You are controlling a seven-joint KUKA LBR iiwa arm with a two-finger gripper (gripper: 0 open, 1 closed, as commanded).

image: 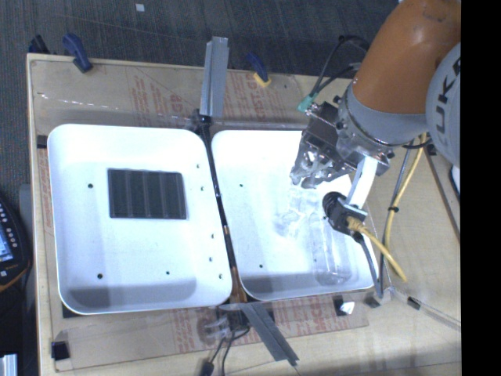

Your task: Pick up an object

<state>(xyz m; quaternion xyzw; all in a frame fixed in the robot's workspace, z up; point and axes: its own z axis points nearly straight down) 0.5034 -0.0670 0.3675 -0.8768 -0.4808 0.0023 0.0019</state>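
Pincer (313,171) hangs over the upper middle of the right bin (250,210), its metal fingers pointing down toward the bin floor; they blur against the white, so whether they stand apart or together cannot be told, and nothing can be made out between them. Just below it, on the bin floor, lie clear, glassy objects: one small piece (288,219) near the bin's middle, and a longer bottle-like one (329,261) reaching down toward the bin's lower right corner. Their outlines are faint against the white. A black fitting (337,208) with a yellow cable (380,249) sits on the arm's side, just right of the pincer and above the bottle. The arm (407,53), orange above a grey wrist, comes in over the bin's upper right corner.

The left bin (78,210) touches the right one along a shared edge at the middle of the worktop (117,92). A dark ribbed slab (147,194) lies flat on its floor, nearer the upper left. Blue clamps (77,53) grip the worktop's far edge.
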